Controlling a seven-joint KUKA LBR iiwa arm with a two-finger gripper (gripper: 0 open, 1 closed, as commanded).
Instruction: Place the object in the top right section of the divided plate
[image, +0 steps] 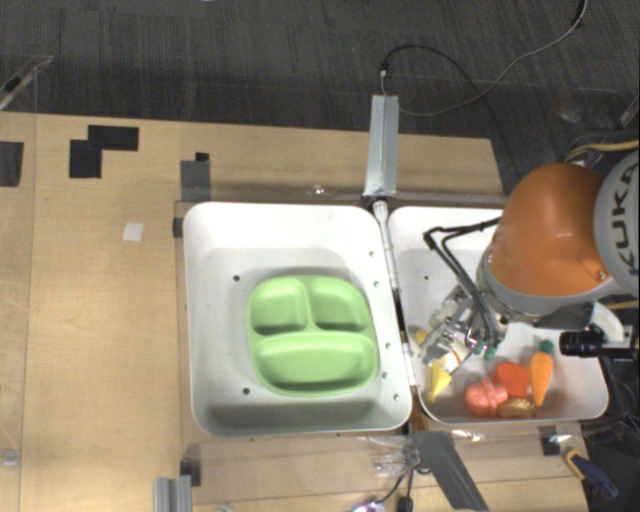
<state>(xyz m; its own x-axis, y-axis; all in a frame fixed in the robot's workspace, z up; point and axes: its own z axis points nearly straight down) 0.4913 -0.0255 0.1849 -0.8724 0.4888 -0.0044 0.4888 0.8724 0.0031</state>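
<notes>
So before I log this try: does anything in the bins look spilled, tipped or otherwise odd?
Nothing stands out. The green divided plate lies flat in the left bin with its sections bare. The toy foods sit bunched in the right bin's near corner, beside the claw.

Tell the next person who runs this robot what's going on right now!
Gripper: down in the right bin, above the toy food; I can't tell if it's open or shut.
Things: a yellow piece, pink piece, red-orange piece and carrot lie in the right bin's near end. The green divided plate sits in the left bin.
Done: nothing on the plate.
Left: pick an object, place it in the plate's top right section.
</notes>
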